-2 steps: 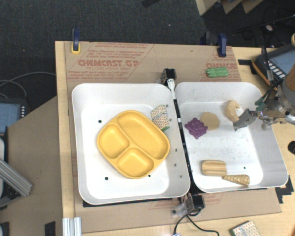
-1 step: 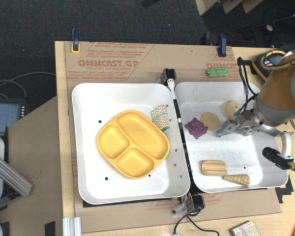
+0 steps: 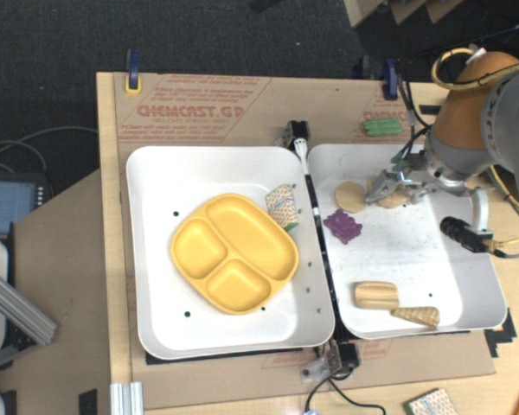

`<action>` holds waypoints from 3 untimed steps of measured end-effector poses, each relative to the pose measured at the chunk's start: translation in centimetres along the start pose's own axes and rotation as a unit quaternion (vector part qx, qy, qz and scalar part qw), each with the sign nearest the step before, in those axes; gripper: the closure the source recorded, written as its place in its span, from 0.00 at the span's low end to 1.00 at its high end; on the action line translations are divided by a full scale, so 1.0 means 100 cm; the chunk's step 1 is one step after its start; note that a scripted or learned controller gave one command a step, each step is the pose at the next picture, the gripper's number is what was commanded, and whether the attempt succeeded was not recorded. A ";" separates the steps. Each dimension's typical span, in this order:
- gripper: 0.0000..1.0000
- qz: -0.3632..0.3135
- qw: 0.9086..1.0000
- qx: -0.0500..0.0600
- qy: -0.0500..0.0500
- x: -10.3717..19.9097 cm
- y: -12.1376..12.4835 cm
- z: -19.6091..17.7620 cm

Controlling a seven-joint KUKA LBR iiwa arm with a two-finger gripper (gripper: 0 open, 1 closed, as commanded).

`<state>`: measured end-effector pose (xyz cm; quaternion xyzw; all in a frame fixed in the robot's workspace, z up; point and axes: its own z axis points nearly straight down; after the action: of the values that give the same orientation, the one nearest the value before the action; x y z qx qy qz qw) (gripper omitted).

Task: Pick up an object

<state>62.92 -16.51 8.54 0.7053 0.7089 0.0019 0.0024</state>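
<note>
My gripper (image 3: 389, 190) hangs low over the back of the right bin (image 3: 467, 309), reaching in from the right under the orange wrist band. It sits just right of a tan round cookie-like piece (image 3: 349, 197), close to or touching it. A purple grape bunch (image 3: 342, 226) lies just in front of that. Near the bin's front lie a tan bread-like block (image 3: 376, 295) and a waffle cone (image 3: 418, 316). The metal parts at the tip blur together.
The left bin (image 3: 147, 188) bears a yellow divided plate (image 3: 233, 252) and a small patterned object (image 3: 282, 204) at the plate's back right edge. A green item (image 3: 383, 128) lies on the bench behind the right bin. A black cable connector (image 3: 461, 233) hangs by the arm.
</note>
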 end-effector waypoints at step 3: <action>1.00 -0.001 1.000 0.005 0.003 0.079 -0.044 0.001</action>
<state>58.51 -8.68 8.44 0.7043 0.7099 0.0011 -0.0031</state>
